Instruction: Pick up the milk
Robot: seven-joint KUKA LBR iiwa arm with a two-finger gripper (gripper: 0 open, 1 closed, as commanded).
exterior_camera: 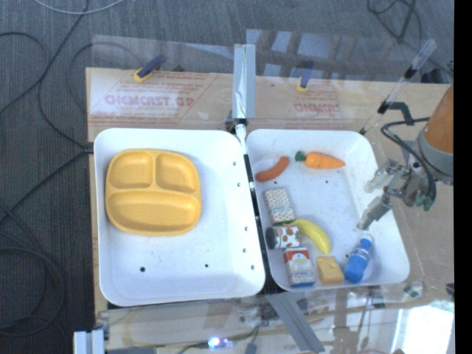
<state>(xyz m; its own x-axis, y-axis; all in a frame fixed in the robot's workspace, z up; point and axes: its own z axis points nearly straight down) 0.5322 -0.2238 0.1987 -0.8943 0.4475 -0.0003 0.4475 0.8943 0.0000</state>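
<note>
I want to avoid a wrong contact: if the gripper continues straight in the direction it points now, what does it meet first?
Probably the blue bottle: the gripper points down-left over the right bin, and the bottle lies just below its tips. Depth is unclear.

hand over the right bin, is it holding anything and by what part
Nothing is held. The hand hovers open at the right bin's right edge with nothing between its fingers; the milk lies in the bin near the front, apart from it.

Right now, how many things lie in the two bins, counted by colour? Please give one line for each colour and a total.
Yellow: 3, the tray, the banana, the block
Orange: 2, the carrot, the sausage
Red and white: 2, the can, the milk carton
Blue: 1, the bottle
Pale checked: 1, the box
Total: 9
</note>
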